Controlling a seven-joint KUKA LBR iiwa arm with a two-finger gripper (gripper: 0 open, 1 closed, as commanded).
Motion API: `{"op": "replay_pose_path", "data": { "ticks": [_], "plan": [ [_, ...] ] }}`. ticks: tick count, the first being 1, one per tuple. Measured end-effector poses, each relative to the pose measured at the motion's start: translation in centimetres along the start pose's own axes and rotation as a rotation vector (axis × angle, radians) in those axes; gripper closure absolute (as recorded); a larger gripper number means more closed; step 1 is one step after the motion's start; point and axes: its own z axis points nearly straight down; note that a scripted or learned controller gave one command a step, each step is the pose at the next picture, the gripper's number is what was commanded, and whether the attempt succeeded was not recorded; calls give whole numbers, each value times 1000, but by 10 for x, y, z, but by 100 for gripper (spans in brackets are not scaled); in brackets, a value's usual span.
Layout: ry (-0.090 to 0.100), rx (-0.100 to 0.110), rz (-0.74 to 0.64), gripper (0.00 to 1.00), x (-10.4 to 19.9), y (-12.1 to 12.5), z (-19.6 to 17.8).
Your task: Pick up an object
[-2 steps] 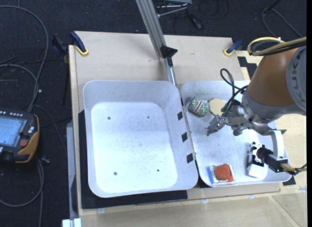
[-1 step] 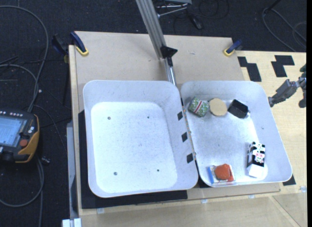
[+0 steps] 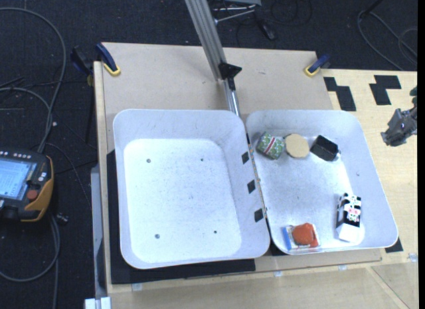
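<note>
The right bin (image 3: pixel 312 188) holds several small objects. A green patterned ball (image 3: pixel 270 145), a tan round disc (image 3: pixel 297 146) and a black block (image 3: pixel 324 148) lie in a row along its far side. A black-and-white cow-print carton (image 3: pixel 349 216) stands by the near right rim. An orange-red object on a blue-and-white card (image 3: pixel 304 235) lies at the near edge. My gripper (image 3: pixel 398 128) hangs at the right edge of the view, outside the right bin and beyond its far right corner, away from every object.
The left bin (image 3: pixel 179 188) sits beside the right one, with black clips along the shared rim. A slanted metal pole (image 3: pixel 206 25) runs from the top down to the bins' junction. A teach pendant (image 3: pixel 20 185) lies on the floor at the left.
</note>
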Motion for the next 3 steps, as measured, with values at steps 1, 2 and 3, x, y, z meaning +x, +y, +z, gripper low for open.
{"op": "replay_pose_path", "data": {
  "ticks": [1,2,3],
  "plan": [
    [2,7,-3,100,32,100,139],
    [3,10,1,100,45,18,303],
    [-1,-5,1,100,69,1,323]
  ]
}}
